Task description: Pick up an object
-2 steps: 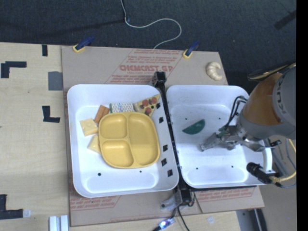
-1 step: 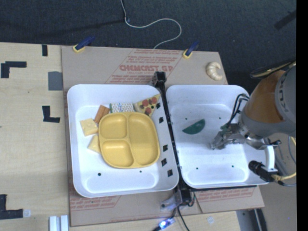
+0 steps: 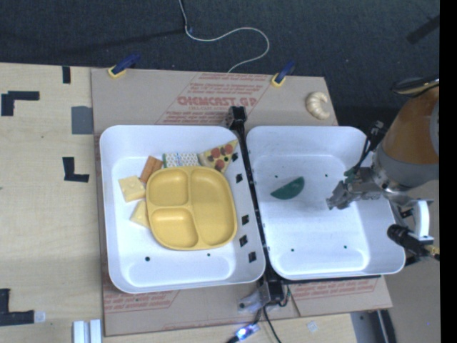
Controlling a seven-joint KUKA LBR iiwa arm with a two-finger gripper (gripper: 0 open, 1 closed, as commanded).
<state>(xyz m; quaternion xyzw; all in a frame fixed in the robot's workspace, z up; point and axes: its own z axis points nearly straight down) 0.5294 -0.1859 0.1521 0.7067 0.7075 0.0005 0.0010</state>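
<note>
A small dark green object (image 3: 288,188) lies on the floor of the right bin (image 3: 314,256), toward its upper left. My gripper (image 3: 341,197) hangs over the right side of that bin, to the right of the green object and apart from it. The arm with its orange band (image 3: 416,131) reaches in from the right edge. In the left bin (image 3: 128,263) a yellow divided plate (image 3: 191,207) rests on several flat pieces: tan squares (image 3: 132,189), an orange-brown strip (image 3: 150,167) and patterned cards (image 3: 214,155).
The two bins stand side by side on a cardboard sheet (image 3: 214,98) held by blue and yellow clips. A beige lump (image 3: 318,105) lies on the cardboard behind the right bin. A white cable (image 3: 214,34) loops across the dark cloth at the back.
</note>
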